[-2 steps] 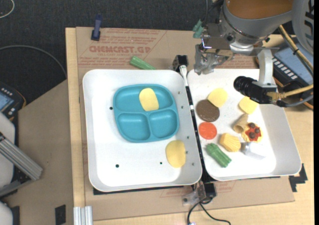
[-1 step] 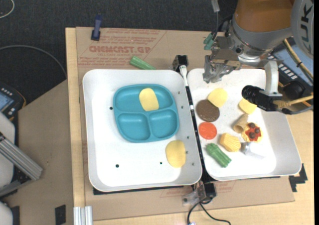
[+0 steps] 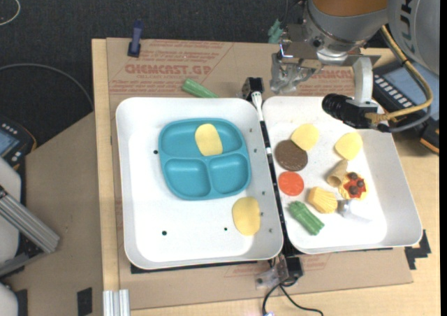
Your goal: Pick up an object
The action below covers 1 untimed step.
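While our tool (image 3: 288,78), finger state unreadable, hovers at twelve o'clock, we should descend squarely onto the flat brown disc (image 3: 290,156)

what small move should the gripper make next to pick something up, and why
Probably bring the gripper forward and down toward the brown disc. It hangs above the right bin's far-left corner, and the items all lie nearer the camera.

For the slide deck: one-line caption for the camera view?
KUKA arm's claw hovers above the back edge of the right bin of toy food; blue divided plate in the left bin holds one yellow piece.
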Tool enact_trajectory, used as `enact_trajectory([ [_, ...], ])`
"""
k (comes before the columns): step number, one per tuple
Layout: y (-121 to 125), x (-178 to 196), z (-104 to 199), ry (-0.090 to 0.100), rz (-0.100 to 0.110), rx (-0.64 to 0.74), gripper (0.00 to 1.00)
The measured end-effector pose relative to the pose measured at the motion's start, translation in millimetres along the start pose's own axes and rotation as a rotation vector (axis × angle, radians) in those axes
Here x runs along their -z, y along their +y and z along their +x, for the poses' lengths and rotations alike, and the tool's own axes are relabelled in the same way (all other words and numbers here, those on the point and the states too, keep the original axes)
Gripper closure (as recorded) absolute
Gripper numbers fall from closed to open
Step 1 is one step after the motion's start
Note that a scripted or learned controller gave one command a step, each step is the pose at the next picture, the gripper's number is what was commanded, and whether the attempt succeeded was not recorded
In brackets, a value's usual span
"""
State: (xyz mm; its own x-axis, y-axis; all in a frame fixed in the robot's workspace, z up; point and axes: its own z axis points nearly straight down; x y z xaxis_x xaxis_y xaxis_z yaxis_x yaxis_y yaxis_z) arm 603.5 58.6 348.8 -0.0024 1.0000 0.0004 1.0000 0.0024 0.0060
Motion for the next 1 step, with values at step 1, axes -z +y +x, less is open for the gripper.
enact_trajectory([
  [1,-57.8,-21.3,-22.4,0.000,0.013,-0.005,1.00],
])
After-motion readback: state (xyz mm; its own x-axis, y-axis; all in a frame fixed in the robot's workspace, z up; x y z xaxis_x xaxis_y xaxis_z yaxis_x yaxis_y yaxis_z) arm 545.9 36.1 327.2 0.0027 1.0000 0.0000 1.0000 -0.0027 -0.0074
